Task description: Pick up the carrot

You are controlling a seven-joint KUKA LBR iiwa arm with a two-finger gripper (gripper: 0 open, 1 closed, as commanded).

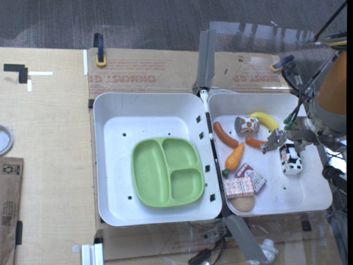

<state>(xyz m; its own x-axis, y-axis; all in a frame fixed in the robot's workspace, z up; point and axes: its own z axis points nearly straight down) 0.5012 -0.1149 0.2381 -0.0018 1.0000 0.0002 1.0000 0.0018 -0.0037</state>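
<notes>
The carrot (pixel 234 156) is orange with a small green end and lies tilted in the left part of the right bin (pixel 309 200). My gripper (pixel 275 142) hangs over the middle of that bin, to the right of the carrot and slightly farther back. It is apart from the carrot. Its tip sits close to a small orange-red piece (pixel 255 142). The arm, with its orange band (pixel 336 90), comes in from the right edge.
Around the carrot lie a red sausage (pixel 226 134), a small can (pixel 247 125), a banana (pixel 265 120), a cow figure (pixel 291 162), snack packets (pixel 244 183) and a round cookie (pixel 243 203). The left bin (pixel 110 148) holds a green divided plate (pixel 168 171).
</notes>
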